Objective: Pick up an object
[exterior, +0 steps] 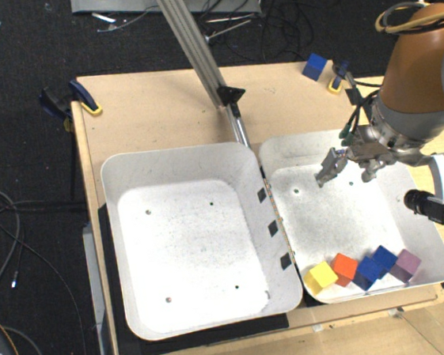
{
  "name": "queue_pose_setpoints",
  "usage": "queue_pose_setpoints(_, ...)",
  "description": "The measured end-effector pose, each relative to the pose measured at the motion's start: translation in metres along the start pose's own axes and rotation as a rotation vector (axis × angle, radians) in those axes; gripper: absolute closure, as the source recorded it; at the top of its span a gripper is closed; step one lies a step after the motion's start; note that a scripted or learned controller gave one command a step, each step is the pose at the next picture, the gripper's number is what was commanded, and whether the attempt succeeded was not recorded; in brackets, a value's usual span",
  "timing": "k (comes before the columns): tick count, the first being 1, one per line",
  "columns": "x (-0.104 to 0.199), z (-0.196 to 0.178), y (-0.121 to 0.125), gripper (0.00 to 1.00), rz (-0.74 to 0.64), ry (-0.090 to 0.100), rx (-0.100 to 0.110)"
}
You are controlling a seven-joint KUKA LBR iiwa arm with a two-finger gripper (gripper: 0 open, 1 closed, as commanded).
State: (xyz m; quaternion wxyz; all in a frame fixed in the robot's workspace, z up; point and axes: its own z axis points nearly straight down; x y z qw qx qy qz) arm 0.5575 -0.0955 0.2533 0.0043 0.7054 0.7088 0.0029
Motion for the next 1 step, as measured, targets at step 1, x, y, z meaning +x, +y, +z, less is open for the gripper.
queue_pose_setpoints(1,-0.0235,-0.0180,-0.0332,0.00,0.008,0.001,0.009)
